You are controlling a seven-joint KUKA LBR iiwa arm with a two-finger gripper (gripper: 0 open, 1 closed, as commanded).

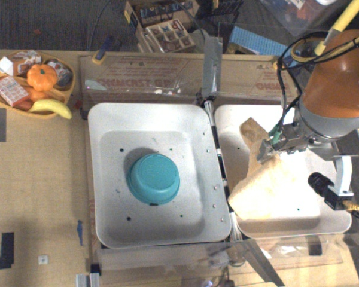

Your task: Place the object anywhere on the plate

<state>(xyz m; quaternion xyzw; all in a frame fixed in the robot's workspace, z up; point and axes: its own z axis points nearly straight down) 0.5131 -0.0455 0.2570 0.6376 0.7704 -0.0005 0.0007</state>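
Red printed lettering runs along the cardboard wall (137, 76) standing at the tabletop's far edge behind both bins, but it is too faint and blurred to read. The small packets in the basket (12, 97) near the far left corner carry print too small to make out.

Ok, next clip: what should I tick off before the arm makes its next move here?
1. Teal plate sits in the left bin with nothing on it: ok.
2. Tan object on the plate: not ok, it lies in the right bin.
3. Gripper is over the tan object: ok.
4. Secure grasp on the tan object: cannot tell.
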